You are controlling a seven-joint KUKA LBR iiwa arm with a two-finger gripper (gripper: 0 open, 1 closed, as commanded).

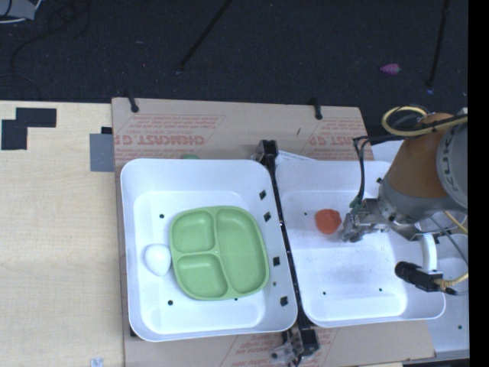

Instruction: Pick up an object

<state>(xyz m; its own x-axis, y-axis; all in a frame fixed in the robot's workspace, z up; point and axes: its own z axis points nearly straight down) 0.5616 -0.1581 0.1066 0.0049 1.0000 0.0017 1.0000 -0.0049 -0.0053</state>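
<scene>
Small orange-red ball (pixel 328 220) lay in right bin (pixel 382 312), near its left wall. Gripper (pixel 353 231) hung low just right of it, not clearly touching; finger state impossible to tell. In left bin (pixel 145 178): green divided plate (pixel 218 251), white egg-shaped object (pixel 158 259) against its left edge.

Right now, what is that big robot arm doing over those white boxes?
The robot arm is reaching into the right white bin from the side. Its gripper is down low, right beside a small orange-red ball, which sits on the bin floor and has not been lifted. In the left white bin lie a green divided plate and a white egg-shaped thing next to it, both untouched.
</scene>
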